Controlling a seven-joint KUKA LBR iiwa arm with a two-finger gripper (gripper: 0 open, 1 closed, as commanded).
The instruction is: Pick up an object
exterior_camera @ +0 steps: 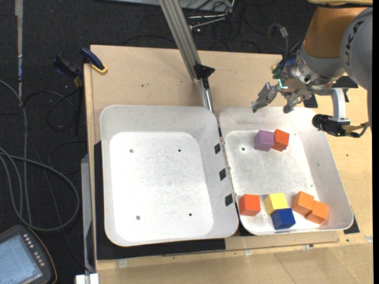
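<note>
Arm (346, 25): grey housing w/ broad orange band above wrist, rounded sections. Wrist: cluster of dark metal fittings, small green and orange spots, thin black cable looping off top. Gripper (277, 101): two grey fingers, angular. Side attachment: white bracket w/ black cylindrical piece.

Bins: two bins sat side by side on the bench (154, 70), the left bin (118, 123) touching the right bin (331, 176).
Far blocks: two blocks (272, 139) touched each other near the right bin's far wall.
Near blocks: five blocks (284, 208) clustered along its near wall.
My pincer (277, 99): it hung above the right bin's far edge, behind the far pair.
</note>
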